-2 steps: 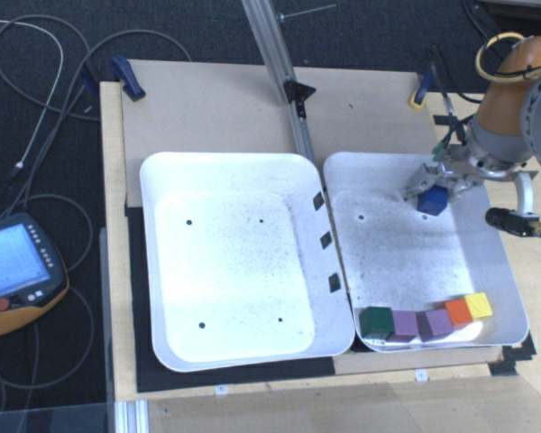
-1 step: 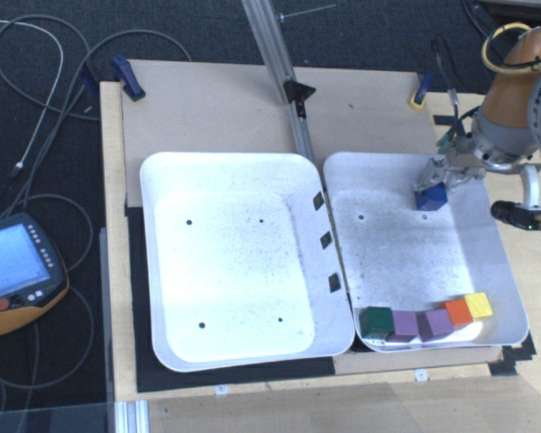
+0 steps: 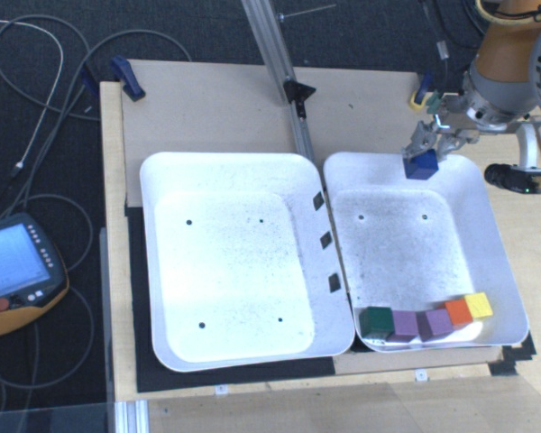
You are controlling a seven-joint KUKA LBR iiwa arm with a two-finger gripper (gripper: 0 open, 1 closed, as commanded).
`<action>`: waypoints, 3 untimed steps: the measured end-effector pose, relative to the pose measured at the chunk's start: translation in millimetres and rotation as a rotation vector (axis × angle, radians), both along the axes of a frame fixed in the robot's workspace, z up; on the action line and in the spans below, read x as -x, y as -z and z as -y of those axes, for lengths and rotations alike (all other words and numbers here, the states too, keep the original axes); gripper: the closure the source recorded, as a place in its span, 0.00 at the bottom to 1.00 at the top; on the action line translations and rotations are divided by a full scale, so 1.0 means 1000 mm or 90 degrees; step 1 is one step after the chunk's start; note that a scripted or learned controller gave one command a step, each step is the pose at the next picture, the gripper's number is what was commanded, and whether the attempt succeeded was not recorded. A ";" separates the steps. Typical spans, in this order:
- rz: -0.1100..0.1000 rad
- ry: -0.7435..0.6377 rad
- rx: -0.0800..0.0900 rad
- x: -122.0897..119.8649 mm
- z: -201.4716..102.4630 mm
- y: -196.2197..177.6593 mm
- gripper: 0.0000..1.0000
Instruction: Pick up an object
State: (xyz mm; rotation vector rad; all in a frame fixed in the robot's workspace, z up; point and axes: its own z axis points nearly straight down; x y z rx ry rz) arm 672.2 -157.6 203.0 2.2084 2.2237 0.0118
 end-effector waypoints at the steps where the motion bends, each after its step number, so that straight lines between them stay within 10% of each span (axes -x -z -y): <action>1: -0.012 0.003 -0.003 0.116 -0.065 0.013 1.00; 3: -0.003 -0.002 -0.003 0.110 -0.235 -0.072 1.00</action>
